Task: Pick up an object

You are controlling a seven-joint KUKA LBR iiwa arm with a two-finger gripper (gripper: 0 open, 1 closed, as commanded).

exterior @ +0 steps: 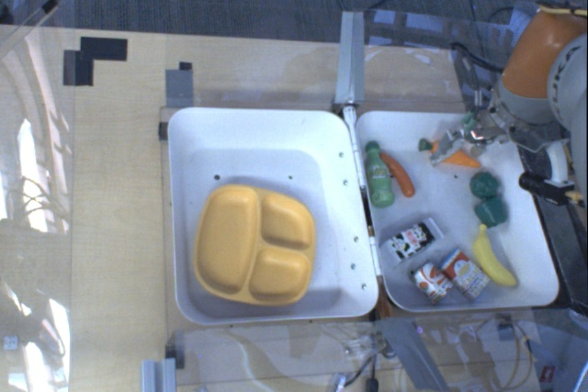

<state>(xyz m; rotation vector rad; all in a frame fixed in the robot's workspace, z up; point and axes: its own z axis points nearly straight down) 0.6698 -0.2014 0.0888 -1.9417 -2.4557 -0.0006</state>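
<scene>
From my remote seat I've got the arm (542, 60) coming in from the right, orange band up top, wrist hanging over the back right corner of the right bin (542, 289). The gripper (464, 140) is down low there, right on top of a small orange carrot-looking piece (459, 161) with a green tip. Honestly can't tell whether the jaws are spread or pinched on anything, it's just a shiny metal blur from this angle.

Rest of that bin: a green bottle (376, 173) lying along the left wall, with a longer orange carrot (399, 174) just beside it. Two dark green lumps (488, 199) sit near the right side, and a banana (491, 258) lies below them. Toward the front there's a black-and-white carton (411, 240), and two little colourful packs (450, 276) touching each other.

Left bin (188, 151) holds a yellow divided tray (254, 243), three compartments, sitting front and centre. Both bins rest side by side on the wooden desk (110, 197).
</scene>
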